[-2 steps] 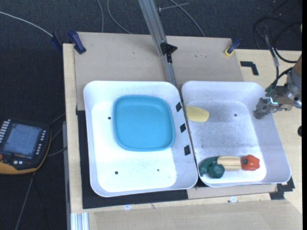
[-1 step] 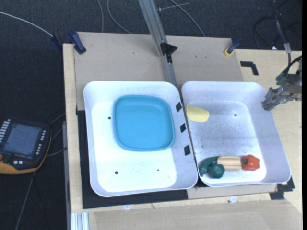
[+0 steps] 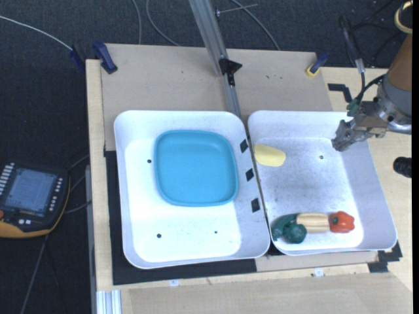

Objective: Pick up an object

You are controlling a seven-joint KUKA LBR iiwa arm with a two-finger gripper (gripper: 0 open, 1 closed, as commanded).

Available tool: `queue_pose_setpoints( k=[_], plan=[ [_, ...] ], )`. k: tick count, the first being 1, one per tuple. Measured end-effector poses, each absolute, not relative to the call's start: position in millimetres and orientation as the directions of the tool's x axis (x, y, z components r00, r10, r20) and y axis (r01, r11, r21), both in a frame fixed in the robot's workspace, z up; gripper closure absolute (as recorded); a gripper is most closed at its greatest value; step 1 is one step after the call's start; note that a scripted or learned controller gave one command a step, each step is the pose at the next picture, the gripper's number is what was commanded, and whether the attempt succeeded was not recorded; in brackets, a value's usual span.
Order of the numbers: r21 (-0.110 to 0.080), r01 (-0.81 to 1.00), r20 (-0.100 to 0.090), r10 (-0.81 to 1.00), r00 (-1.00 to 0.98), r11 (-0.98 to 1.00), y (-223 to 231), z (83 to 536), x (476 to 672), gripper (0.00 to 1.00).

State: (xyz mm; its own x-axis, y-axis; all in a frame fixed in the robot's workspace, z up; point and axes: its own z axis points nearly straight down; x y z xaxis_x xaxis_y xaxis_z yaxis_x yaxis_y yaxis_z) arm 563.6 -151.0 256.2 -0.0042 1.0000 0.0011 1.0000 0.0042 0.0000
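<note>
Dark carpet floor (image 3: 52, 77) with cables (image 3: 131, 5) surrounds a tan bench (image 3: 170, 77).

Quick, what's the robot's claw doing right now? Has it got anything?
Gripper: up over the right bin's far right corner, nothing seen in it; open or closed cannot be told.

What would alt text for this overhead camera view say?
A robot gripper hovers over the right white bin, which holds a yellow piece and a green, tan and red toy cluster. The left bin holds a blue plate.

Arm (image 3: 399, 90) reaches in from right, tool (image 3: 343, 140) angled downward
</note>
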Motion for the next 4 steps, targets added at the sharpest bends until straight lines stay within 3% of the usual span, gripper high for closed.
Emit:
queue_pose_setpoints(
  k=[1, 4],
  plan=[
    [0.0, 1.0, 0.001, 1.0, -0.005, 0.005, -94, 246, 574.0, 1.0],
    [0.0, 1.0, 0.001, 1.0, -0.005, 0.005, 62, 222, 576.1, 1.0]
  ],
)
